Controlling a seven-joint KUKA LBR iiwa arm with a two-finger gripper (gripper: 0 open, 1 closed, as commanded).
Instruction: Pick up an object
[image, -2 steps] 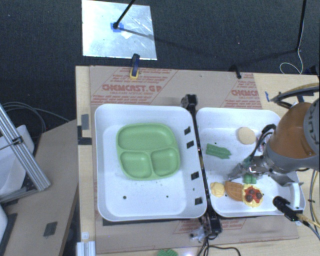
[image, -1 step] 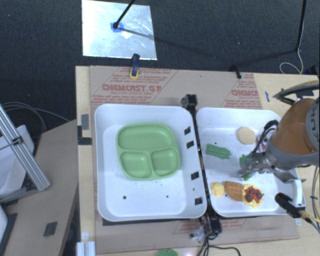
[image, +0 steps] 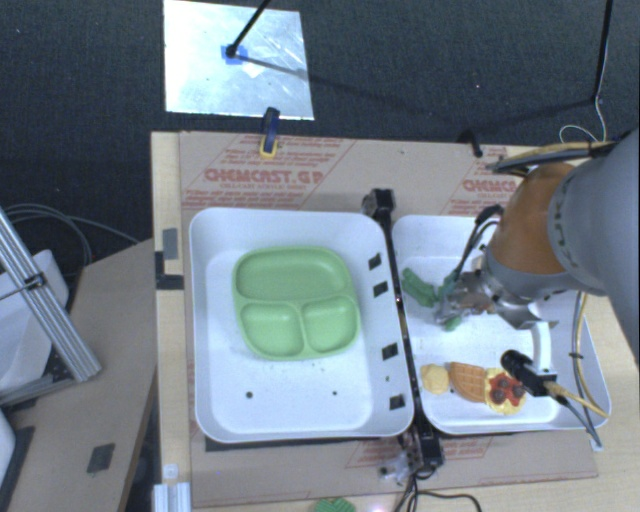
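Camera view: tool (image: 452, 303), grip state unclear, beside green object (image: 420, 290) at frame right; toys (image: 470, 381) below; green tray (image: 296, 302) left.

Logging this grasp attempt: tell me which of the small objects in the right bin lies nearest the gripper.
The green object, lying right beside the gripper at the bin's left side. The yellow piece, orange waffle-textured piece and red-and-yellow piece lie along the near edge, farther off.

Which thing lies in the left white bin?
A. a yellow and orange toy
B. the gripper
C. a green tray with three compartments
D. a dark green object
C: the green tray with three compartments lies in the left bin, while the yellow and orange toy, the dark green object and the gripper are in the right bin.
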